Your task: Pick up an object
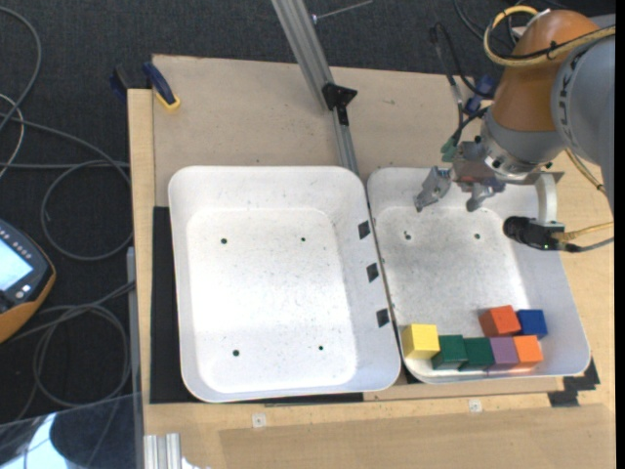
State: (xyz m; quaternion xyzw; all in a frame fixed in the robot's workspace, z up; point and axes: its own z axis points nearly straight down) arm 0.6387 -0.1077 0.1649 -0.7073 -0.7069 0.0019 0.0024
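Presently the gripper hangs over the far end of the right bin, its two fingers spread apart with nothing between them. All the blocks lie well apart from it, clustered along the near edge of that bin: a yellow block, two green blocks, a purple block, two orange blocks and a blue block. The left bin lies just beside the right one on the wooden bench.
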